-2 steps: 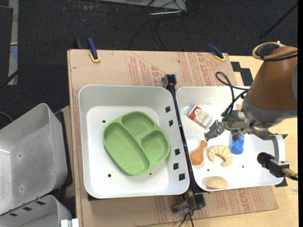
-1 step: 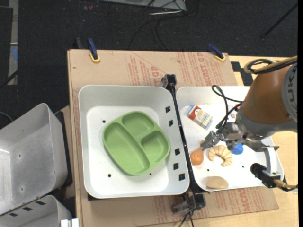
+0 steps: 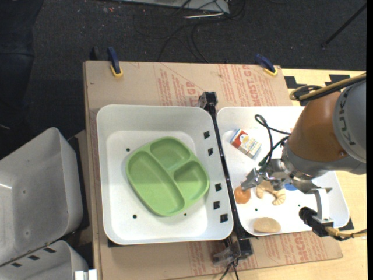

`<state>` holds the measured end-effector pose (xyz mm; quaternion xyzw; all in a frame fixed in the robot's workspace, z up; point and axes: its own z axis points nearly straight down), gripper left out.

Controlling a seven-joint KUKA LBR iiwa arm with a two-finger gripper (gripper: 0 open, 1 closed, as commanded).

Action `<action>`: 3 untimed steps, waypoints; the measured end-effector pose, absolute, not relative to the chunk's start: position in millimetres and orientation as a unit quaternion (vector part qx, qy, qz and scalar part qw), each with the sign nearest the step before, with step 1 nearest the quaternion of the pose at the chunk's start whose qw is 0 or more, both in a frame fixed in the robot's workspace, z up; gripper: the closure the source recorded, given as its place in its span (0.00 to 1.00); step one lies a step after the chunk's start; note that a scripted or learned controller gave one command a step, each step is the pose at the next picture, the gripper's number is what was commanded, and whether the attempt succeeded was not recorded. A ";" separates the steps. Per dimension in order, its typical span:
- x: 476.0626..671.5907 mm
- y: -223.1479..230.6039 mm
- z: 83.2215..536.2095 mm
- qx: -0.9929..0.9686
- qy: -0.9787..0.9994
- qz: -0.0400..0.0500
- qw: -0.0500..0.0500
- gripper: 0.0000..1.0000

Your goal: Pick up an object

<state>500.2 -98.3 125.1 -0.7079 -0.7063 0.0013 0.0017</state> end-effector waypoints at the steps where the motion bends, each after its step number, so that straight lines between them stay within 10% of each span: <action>1: 501.1 -97.9 137.9 -0.708 -0.706 0.000 0.000 1.00; 3: 496.3 -96.1 243.7 -0.706 -0.708 -0.002 -0.002 1.00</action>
